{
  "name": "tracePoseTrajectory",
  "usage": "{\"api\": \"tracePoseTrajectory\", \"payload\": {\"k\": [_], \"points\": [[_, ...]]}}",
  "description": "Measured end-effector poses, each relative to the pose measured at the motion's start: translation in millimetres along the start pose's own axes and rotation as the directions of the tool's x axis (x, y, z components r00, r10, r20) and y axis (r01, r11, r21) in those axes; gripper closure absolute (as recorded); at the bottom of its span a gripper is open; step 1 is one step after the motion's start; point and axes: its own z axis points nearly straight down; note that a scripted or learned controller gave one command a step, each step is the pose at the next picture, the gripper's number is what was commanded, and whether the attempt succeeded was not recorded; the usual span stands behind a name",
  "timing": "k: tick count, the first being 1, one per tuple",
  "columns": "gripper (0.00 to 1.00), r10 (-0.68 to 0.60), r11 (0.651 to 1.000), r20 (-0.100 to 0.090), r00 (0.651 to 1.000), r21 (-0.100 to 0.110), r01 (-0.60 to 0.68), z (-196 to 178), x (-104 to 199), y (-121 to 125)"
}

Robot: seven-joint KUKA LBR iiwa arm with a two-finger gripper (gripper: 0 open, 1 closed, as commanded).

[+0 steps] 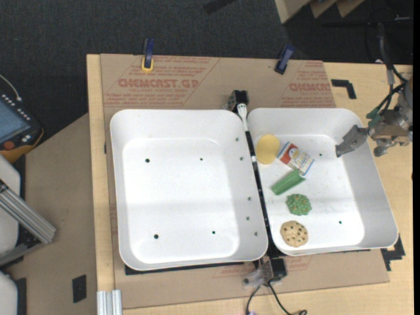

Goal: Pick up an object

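The right bin (367,176) holds several small objects along its left side. A yellow round piece (267,148) lies nearest the divider. Beside it is a small red, white and blue packet (294,158). Below those lie a green cylinder (287,182), a green knobbly ball (299,204) and a round cookie (294,233). My gripper (364,143) hangs over the bin's upper right rim, well to the right of the packet and apart from every object. Nothing is visibly held in it.
The left bin (131,176) sits beside the right one, with a black divider strip (252,169) between them. Both rest on a cardboard sheet (197,77) clamped at the back. Cables hang near the arm at the right edge.
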Motion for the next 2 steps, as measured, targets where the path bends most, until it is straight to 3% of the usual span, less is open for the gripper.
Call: {"api": "tracePoseTrajectory", "payload": {"k": [1,2], "points": [[1.0,-0.001,1.0,0.001,1.0,-0.003,0.001,-10.7,-0.1,0.6],[1.0,-0.007,1.0,-0.003,1.0,0.0,0.007,-12.8,70.1,10.1]]}}
